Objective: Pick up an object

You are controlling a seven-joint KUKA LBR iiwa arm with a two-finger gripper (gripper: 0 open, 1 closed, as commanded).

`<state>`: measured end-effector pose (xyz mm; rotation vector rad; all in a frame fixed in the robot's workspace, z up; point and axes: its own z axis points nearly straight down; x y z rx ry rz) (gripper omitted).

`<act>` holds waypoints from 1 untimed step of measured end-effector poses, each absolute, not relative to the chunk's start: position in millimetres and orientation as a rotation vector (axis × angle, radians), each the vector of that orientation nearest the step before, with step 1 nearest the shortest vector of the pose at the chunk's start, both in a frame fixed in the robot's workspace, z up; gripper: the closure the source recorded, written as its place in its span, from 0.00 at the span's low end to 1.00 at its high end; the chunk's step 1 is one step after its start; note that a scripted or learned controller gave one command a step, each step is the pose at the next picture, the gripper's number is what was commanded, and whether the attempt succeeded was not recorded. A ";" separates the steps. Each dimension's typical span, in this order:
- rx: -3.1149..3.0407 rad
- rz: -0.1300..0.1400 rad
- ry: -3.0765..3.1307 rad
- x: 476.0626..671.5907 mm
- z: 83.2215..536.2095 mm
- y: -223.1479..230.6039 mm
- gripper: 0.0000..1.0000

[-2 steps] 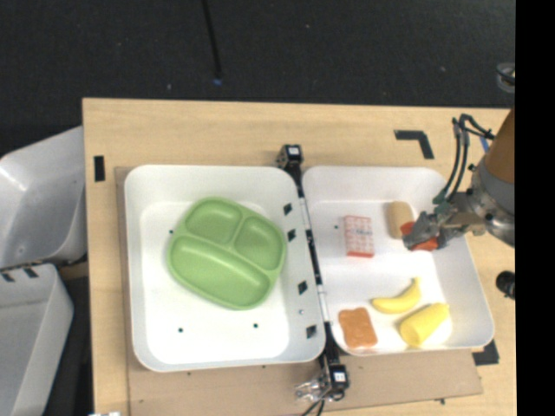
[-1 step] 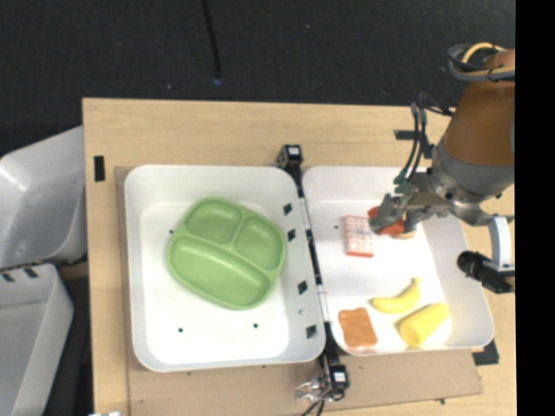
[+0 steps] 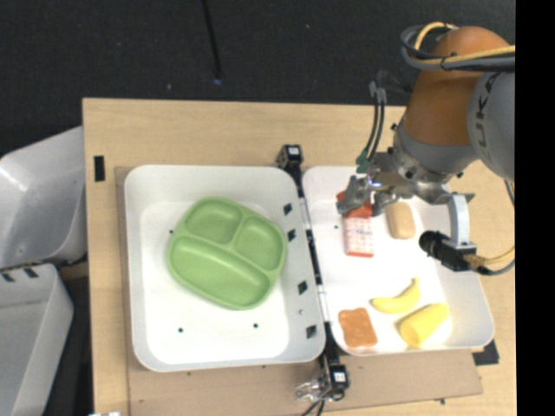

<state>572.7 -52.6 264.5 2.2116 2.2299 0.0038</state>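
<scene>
A green divided plate [image 3: 227,251] lies in the left bin [image 3: 139,336]; at right, the gripper [image 3: 357,199] hangs over a red-white packet [image 3: 359,236], grip unclear.

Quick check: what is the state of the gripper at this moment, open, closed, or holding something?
Gripper: cannot be told. It sits low in the right bin, at the top end of the red and white packet, with no clear view of a grasp.

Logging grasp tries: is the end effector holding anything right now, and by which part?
Cannot be told. The end effector sits over the top end of the red-and-white packet in the right bin, but the view doesn't show the packet gripped.
</scene>
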 end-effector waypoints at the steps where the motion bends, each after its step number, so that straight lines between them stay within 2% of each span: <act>1: 2.214 0.001 2.227 596.9 250.1 -6.8 1.00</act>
